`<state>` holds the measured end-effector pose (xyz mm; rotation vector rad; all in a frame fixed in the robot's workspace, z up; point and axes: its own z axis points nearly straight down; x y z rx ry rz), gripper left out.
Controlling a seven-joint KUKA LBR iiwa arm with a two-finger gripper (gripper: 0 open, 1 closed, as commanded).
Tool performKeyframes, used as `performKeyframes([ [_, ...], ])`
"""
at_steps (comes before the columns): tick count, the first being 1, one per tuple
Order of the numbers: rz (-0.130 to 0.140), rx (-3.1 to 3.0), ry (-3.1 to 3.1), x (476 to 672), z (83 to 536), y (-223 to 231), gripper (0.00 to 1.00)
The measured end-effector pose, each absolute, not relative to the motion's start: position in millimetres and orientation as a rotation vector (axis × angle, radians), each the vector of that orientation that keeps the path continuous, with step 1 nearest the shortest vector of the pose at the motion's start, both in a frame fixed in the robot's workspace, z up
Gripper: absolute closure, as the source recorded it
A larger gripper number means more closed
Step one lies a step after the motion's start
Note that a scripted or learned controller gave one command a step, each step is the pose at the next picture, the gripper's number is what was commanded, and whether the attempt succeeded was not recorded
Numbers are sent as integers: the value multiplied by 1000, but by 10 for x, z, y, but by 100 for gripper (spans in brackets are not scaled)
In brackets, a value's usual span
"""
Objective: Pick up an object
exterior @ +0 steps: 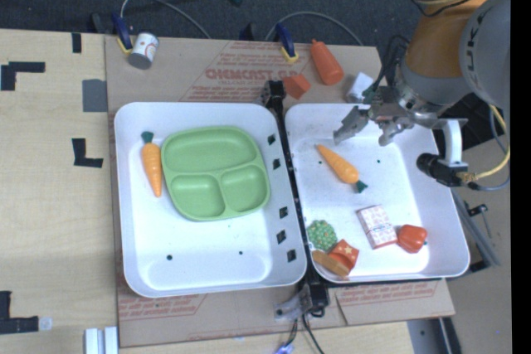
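Two white bins sit side by side on the desk, and three carrots are in sight. One carrot lies on a slant in the upper middle of the right bin, orange, its thick end up-left and its green stub down-right. A second, the left carrot, lies along the left wall of the left bin, just beside a green three-part plate. A third, the outer carrot, rests on the cardboard above the right bin, near an orange block.

The hand hangs over the top edge of the right bin, its two grey fingers spread apart with nothing between them, up and to the right of the carrot and apart from it. The grey arm with its orange band comes in from the right.

Four more things cluster along the right bin's lower edge: a green broccoli piece, a red-and-brown piece touching it, a pink checked box and a red pepper just beside the box. All lie well apart from the carrot, which has bare bin floor around it.

A small can and two blue clamps sit on the cardboard's top edge.
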<state>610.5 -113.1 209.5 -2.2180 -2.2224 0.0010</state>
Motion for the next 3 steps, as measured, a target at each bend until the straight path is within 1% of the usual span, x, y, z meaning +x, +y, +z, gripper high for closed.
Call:
performKeyframes([
  [1,-3,-2220,-2226,6304,861,-975,0],
  [2,-1,-2219,-2226,6303,955,-976,100],
  [3,-2,-2218,-2224,6548,1848,-200,100],
])
